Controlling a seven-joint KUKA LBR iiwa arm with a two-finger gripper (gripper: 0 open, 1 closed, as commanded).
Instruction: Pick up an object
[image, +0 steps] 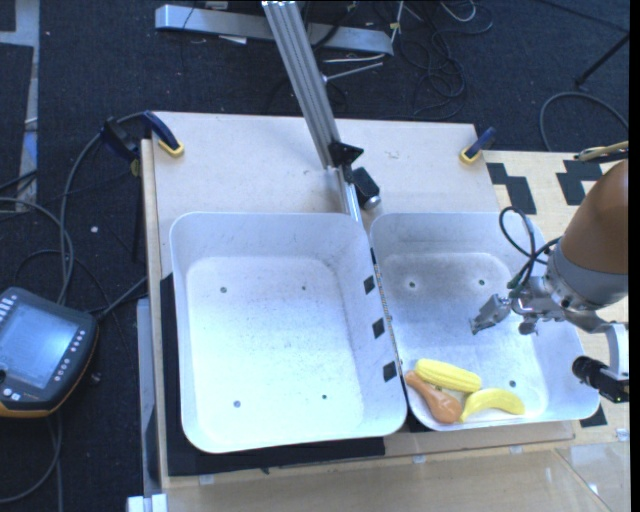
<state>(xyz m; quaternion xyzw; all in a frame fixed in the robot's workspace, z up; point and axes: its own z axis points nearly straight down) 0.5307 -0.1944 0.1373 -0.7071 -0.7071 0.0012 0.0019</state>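
Metal jaws (490, 315), state unclear, above smooth white bin (440, 275); curved yellow banana (493, 403) near

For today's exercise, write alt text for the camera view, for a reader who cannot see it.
A grey robot arm reaches from the right, its gripper low over the right bin. Three toys lie at that bin's near edge: a corn cob, a banana and a carrot. The left bin sits alongside.
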